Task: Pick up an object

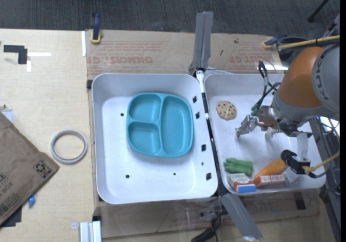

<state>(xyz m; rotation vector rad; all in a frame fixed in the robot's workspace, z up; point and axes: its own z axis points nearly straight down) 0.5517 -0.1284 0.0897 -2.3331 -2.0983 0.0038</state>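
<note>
Left bin (102, 127): one blue divided plate (160, 125), lying flat near the middle, three compartments.

Right bin (238, 86): a cookie (226, 109) toward the far left corner, lying flat and apart from the rest. Along the near edge, a green leafy vegetable (238, 166), an orange carrot (270, 168) to its right, and a small red and white packet (255, 182) in front of both, the three close together.

Arm (305, 81): grey with orange band, reaching in over the right bin. Gripper (250, 125) low over the bare bin floor, between cookie and vegetable, pointing left; fingers spread apart, grasping nothing.

Worktop (43, 89), left of the bins: a tape ring (68, 145) and a brown cardboard box (19, 165).
</note>
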